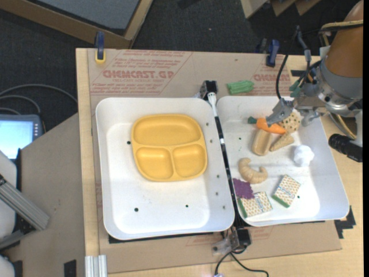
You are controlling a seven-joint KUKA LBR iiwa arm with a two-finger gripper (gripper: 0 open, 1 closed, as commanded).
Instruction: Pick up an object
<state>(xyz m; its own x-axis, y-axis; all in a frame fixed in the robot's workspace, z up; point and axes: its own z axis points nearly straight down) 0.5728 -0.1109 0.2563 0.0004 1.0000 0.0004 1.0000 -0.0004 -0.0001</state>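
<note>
On the counter point(144, 68), 2 shallow white bins are seen side by side. The left bin point(115, 206) is occupied by a smooth yellow plastic tray point(169, 146) with 3 compartments. In the right bin point(323, 201), small items are scattered: 2 tan cylinders point(262, 143), a curved beige piece point(252, 171), 2 patterned blocks point(271, 198), a white ball point(302, 154). The jaws of the gripper point(281, 115) are seen at an orange carrot-shaped piece point(270, 126) at the far side; whether they are apart or clamped cannot be told.

Glossy yellow plastic tray point(169, 146)
</note>
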